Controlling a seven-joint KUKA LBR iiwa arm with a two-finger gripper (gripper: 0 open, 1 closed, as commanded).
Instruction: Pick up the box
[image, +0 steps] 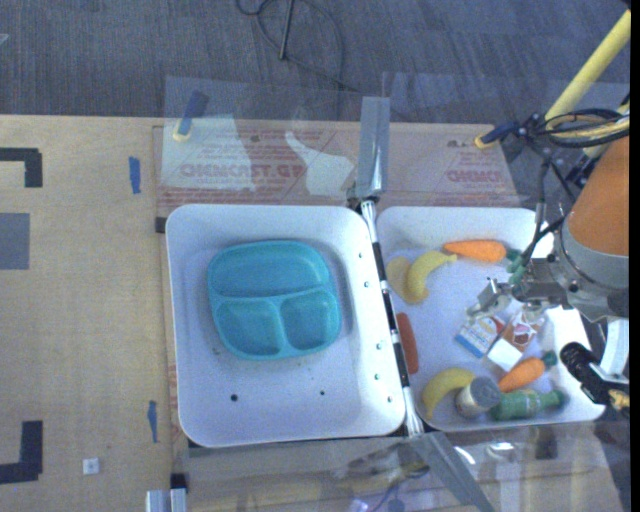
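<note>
Two white bins (190, 330) sit on a tan bench (80, 330); tool (510, 300) state unclear

A teal plastic three-compartment tray (272, 297) lies in the left white bin (190, 400). In the right white bin (440, 345), a yellow banana (424, 272) lies left of an orange carrot (475, 250). A small blue-and-white box (480, 332) sits mid-bin, under the gripper (515, 300). Nearer the front lie a second banana (445, 385), a second carrot (522, 375) and a green bottle (525, 403).
</note>
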